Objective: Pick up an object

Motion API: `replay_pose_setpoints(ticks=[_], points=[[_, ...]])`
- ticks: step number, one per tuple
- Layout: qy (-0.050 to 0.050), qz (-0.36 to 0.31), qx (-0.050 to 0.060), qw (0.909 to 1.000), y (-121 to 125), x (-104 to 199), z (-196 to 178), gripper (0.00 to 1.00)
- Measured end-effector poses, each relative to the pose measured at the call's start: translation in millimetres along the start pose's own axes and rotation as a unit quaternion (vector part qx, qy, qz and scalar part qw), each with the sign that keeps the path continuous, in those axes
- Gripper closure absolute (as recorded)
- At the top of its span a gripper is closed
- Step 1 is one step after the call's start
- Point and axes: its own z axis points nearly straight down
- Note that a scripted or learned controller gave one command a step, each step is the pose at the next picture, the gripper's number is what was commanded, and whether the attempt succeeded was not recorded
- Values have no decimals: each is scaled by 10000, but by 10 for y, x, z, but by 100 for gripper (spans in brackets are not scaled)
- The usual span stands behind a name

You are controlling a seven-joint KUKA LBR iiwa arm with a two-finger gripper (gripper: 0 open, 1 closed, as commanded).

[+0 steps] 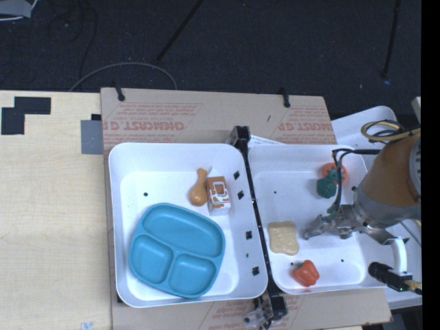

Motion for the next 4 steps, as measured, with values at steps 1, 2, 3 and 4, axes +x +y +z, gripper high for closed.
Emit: replay_pose_setpoints(ticks=[1,2,3,4], points=[[-2,18,-10,10000,4,-10,-111,100],[-10,-18,-20,10000,69,-79,-581,100],[-12,-18,-30,10000,74,-52,-1203,100],[-8,-22,-17,10000,75,-56,-1244,100]])
